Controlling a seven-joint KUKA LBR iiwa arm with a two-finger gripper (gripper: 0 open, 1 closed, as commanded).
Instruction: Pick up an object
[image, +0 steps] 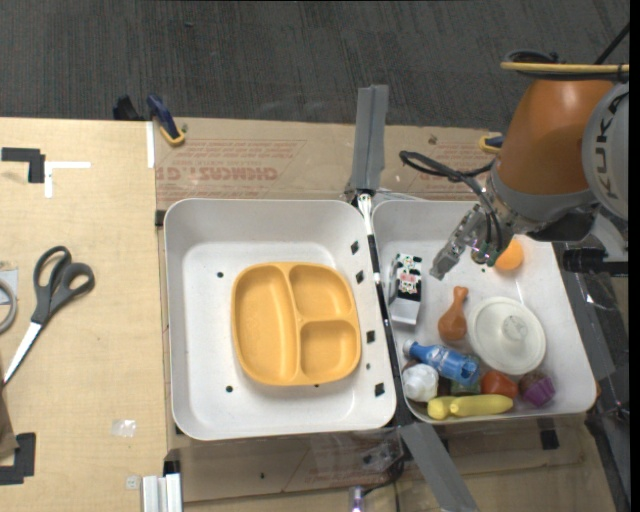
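A dark grey carpeted floor (250, 55) ran across the top. Below it stood a pale wooden bench (80, 400), with brown cardboard (260, 165) laid beneath the bins. Scissors (45, 300) lay on the bench's left, under even light.

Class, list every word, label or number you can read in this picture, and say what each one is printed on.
"KUKA", partly cut off at the edge, on the grey arm.
Red lettering on the cardboard sheet behind the bins: it appears reversed and is too blurred to read.
The small black-and-white box: print too small to read.
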